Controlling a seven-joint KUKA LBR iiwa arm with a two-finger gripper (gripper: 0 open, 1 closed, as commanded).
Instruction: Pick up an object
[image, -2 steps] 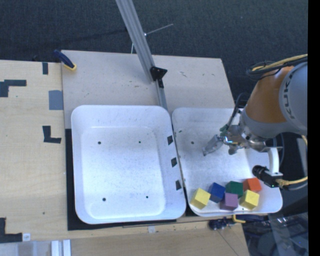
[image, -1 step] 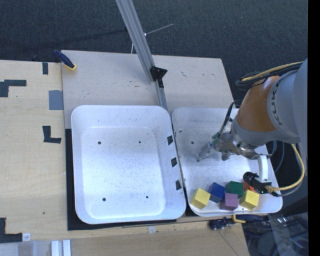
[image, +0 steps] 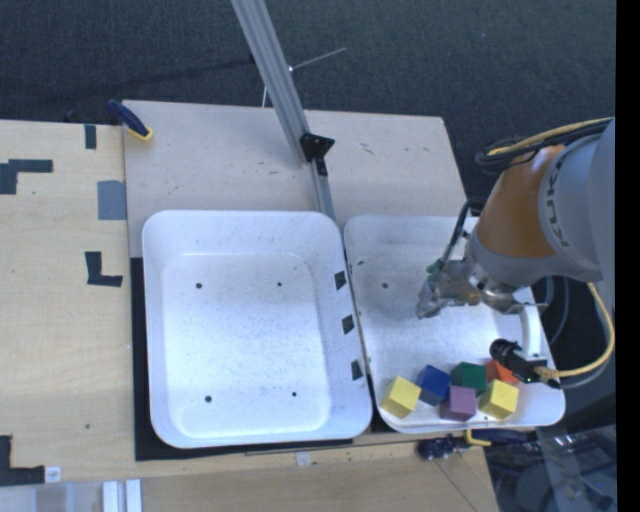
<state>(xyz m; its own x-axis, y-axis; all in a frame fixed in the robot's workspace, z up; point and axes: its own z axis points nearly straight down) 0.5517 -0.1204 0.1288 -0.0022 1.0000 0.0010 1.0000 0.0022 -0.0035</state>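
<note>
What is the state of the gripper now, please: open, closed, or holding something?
Gripper: cannot be told; it hangs over the right bin, apart from the blocks.

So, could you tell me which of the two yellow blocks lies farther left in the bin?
The yellow block beside the blue block; the other yellow one sits at the cluster's right end.

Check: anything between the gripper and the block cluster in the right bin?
Camera view: nothing. Only bare white bin floor lies between the gripper and the blue block, the cluster's nearest-looking piece at the bin's near edge.
</note>
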